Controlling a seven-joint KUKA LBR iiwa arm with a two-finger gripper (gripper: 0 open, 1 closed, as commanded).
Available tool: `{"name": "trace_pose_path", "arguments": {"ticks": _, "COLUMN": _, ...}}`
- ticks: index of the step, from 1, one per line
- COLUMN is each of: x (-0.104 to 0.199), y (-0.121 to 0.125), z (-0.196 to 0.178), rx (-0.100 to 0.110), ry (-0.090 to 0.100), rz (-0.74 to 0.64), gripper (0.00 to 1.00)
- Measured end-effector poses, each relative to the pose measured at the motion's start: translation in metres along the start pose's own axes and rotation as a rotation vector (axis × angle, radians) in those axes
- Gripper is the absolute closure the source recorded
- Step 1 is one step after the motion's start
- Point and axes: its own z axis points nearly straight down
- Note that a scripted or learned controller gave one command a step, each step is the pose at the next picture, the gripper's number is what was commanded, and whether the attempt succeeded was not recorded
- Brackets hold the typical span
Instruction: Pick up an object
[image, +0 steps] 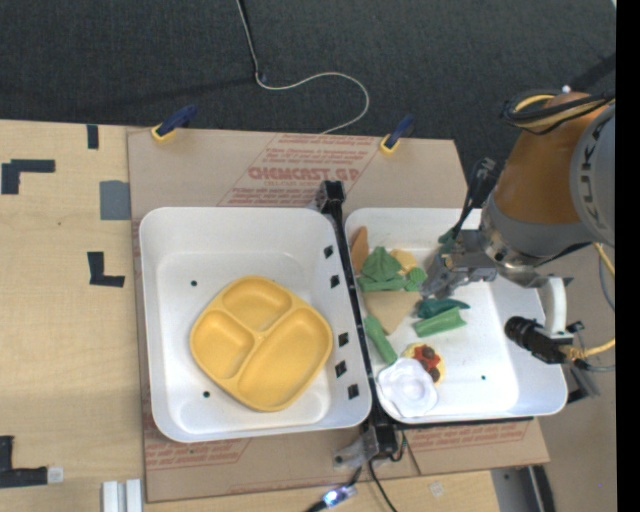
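Two bins: yellow divided plate (262, 342) in left bin (160, 330); gripper (441, 285) low in right bin (520, 385) over green toy pieces (440, 318) (jaw state unclear, can't tell).

The arm (560, 190) ran off the right edge. Its wrist covered part of the right bin (520, 400) — and the gripper's (440, 290) fingers were too dark and small against the green pieces (440, 318) to read.
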Motion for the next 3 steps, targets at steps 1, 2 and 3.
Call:
{"name": "trace_pose_path", "arguments": {"ticks": 1, "x": -0.01, "y": -0.015, "z": 0.002, "rx": 0.003, "ry": -0.002, "rz": 0.005, "gripper": 1.0}}
{"name": "trace_pose_path", "arguments": {"ticks": 2, "x": -0.009, "y": -0.006, "z": -0.002, "rx": 0.001, "ry": -0.001, "rz": 0.003, "gripper": 1.0}}
{"name": "trace_pose_path", "arguments": {"ticks": 3, "x": 0.0, "y": -0.007, "z": 0.0, "rx": 0.002, "ry": -0.001, "rz": 0.003, "gripper": 1.0}}
